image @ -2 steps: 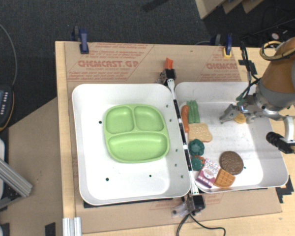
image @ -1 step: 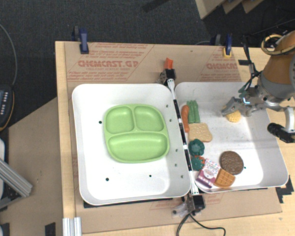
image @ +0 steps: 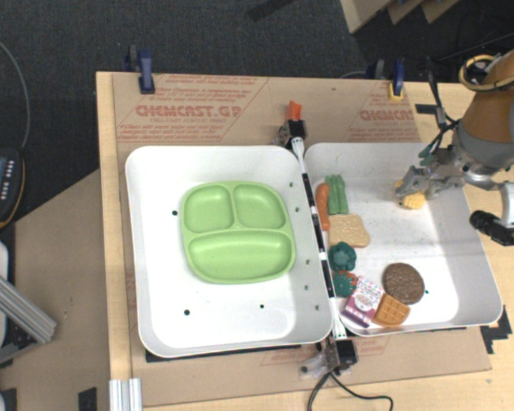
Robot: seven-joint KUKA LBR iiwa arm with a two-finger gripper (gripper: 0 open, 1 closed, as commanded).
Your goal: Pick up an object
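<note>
A small yellow object [image: 414, 201] sits on the floor of the right bin [image: 463, 255], directly under the fingertips of the gripper [image: 420, 184]. The fingers look narrow and reach down around the top of the piece, though whether they truly pinch it I cannot tell. My guess is the grasp could fail: the piece is small and rounded, so a shallow or off-centre pinch may let it squirt sideways or drop on the lift. The other toy foods [image: 360, 264] lie well off to the fingers' left.
</note>
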